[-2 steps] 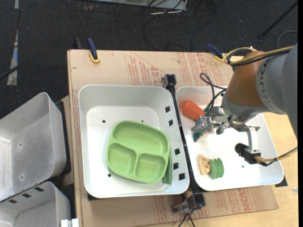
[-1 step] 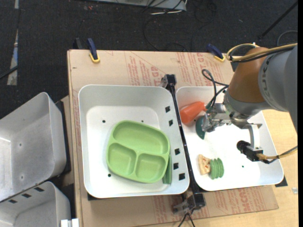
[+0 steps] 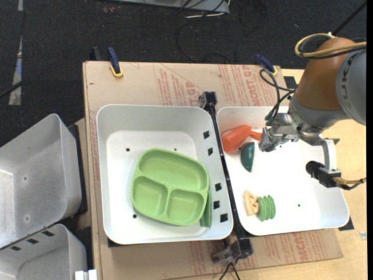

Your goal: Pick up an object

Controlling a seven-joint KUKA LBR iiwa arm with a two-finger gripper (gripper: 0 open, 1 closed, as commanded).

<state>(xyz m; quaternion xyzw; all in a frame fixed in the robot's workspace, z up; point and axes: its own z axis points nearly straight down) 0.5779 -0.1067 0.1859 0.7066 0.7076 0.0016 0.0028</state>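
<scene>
In the right bin [image 3: 315,217] an orange carrot-like toy [image 3: 238,136] lies at the far left, with a dark teal oval piece [image 3: 247,156] just below it. Nearer the front lie a tan toy pizza slice [image 3: 251,203] and a green ridged toy [image 3: 267,207], side by side. My gripper [image 3: 267,141] hangs over the bin's far part, just right of the carrot's tip and above the teal piece. Nothing shows between its fingers.
The left bin [image 3: 116,127] holds a light green divided plate [image 3: 170,186]. A black divider with clips runs between the two bins [image 3: 219,156]. More white bins stand off the bench at the left [image 3: 35,174].
</scene>
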